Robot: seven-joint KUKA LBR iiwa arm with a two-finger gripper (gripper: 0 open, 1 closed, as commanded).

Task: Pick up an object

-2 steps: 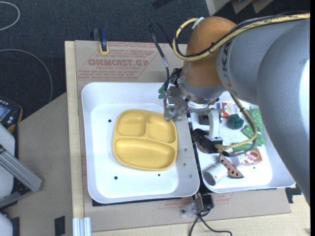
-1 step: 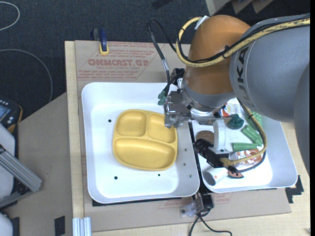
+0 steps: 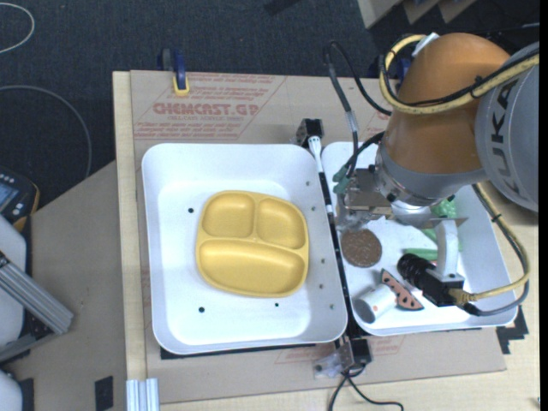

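Camera view: my gripper point(image 3: 349, 205) hangs over the left edge of the right bin point(image 3: 479, 247), and I cannot tell whether it is open or closed. Just below it lies a brown round disc point(image 3: 361, 248), with a small white cylinder point(image 3: 374, 300) nearer the front. A yellow divided plate point(image 3: 253, 242) sits in the left bin point(image 3: 163, 229).

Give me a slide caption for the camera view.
Arm hangs over the right bin near a brown disc; a yellow divided plate lies in the left bin.
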